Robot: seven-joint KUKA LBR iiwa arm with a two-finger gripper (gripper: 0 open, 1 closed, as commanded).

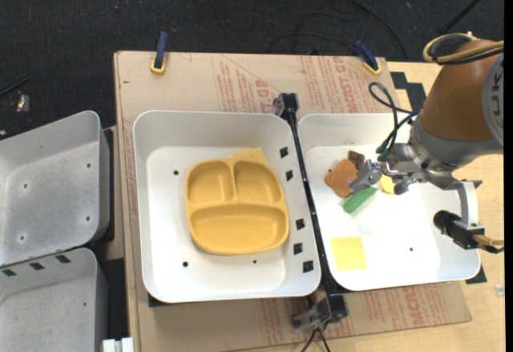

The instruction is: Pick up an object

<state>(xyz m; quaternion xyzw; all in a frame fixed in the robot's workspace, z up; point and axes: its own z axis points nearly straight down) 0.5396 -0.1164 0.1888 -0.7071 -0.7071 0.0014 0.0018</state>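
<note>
Cardboard-covered tabletop bearing two white bins, seen from above. The left bin lies across the shared wall from the green block. The right bin is the one that holds the block. The arm enters over the right bin's far right side, up and to the right of the block.

A yellow divided plate lies flat in the left bin, well apart from the block, with a yellow sheet showing past its top right corner.

In the right bin, a yellow square lies flat below the block with bare floor between them. The block lies tilted, its upper end just under the gripper. Whether the gripper is open or closed, and whether it touches the block, cannot be told. A brown piece sits just up and left of the block, and a small yellow piece sits just to its right under the wrist.

The block lies near the shared wall. Open floor extends to its lower right, toward the bin's front and right rims.
</note>
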